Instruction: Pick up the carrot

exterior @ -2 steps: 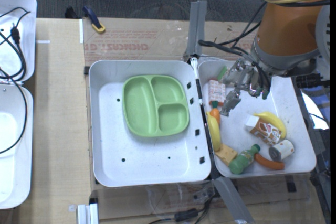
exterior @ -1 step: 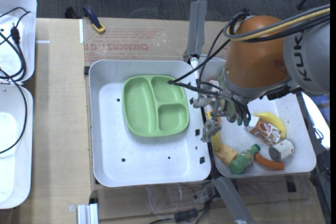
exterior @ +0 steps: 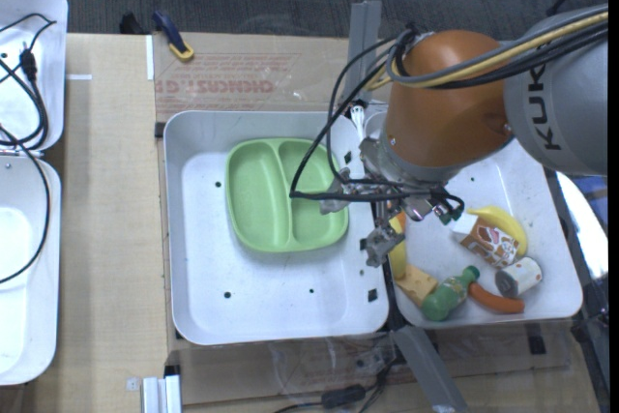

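Carrot (exterior: 496, 302) lies in right bin (exterior: 556, 305), wedged among toy foods. We can't tell pincer (exterior: 384, 245) state; we risk grabbing green neighbour (exterior: 447, 298) instead.

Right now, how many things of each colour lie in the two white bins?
Green: 2, the divided plate and a bottle
Orange: 1, the carrot
Yellow: 2, a banana and a wedge
White: 2, a carton and a cup
Total: 7
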{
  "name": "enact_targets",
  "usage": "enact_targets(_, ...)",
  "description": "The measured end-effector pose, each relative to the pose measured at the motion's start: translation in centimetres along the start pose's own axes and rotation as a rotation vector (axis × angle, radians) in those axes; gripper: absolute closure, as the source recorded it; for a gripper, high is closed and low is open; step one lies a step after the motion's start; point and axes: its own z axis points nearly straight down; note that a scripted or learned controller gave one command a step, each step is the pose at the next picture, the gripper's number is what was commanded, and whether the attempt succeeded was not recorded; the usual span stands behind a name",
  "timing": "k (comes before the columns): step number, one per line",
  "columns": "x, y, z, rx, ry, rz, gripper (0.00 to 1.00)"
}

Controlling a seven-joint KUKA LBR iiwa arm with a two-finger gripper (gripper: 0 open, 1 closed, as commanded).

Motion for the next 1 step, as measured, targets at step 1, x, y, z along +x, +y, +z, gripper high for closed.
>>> enact_targets(1, 1.27, -8.03, 0.03, 0.001, 0.000, -0.002, 0.00)
